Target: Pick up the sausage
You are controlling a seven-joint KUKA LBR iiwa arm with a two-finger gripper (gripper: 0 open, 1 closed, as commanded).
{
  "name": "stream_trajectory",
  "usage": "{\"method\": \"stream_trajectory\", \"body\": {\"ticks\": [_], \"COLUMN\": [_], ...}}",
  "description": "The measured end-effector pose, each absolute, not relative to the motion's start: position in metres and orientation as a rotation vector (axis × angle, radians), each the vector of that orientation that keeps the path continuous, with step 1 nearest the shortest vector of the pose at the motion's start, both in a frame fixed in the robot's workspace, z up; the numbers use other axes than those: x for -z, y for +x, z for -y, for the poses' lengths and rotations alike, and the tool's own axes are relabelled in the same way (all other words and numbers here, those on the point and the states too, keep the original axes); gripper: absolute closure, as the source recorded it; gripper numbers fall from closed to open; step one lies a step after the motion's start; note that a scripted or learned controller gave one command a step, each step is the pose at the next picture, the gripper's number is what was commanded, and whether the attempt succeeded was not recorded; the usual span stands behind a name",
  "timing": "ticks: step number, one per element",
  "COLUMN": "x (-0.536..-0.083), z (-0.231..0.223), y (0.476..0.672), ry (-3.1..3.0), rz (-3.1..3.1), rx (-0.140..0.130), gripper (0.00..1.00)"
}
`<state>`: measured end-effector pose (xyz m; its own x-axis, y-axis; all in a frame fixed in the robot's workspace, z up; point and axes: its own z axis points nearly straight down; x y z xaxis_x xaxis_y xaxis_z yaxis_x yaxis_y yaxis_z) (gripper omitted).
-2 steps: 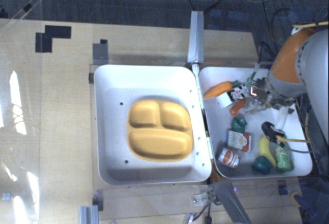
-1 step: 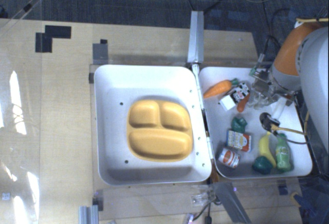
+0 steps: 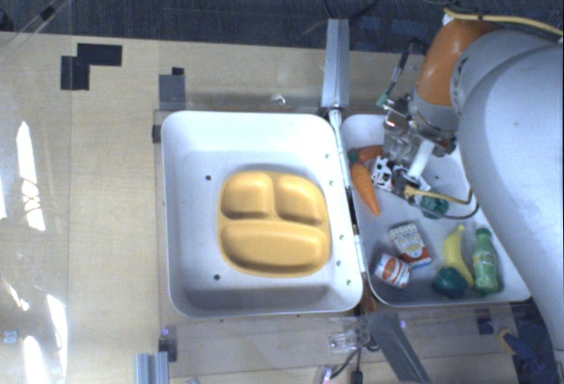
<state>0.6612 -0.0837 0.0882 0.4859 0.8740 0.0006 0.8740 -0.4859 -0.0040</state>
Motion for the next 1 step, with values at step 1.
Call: {"method": "stream_trajectory", "body": {"ticks": [1], "x": [-0.1659], "z": [0.1122], "y": [0.6702], "ry": [-2.999], "rz": [0.945], "rx": [0.008], "gripper": [1.0]}}
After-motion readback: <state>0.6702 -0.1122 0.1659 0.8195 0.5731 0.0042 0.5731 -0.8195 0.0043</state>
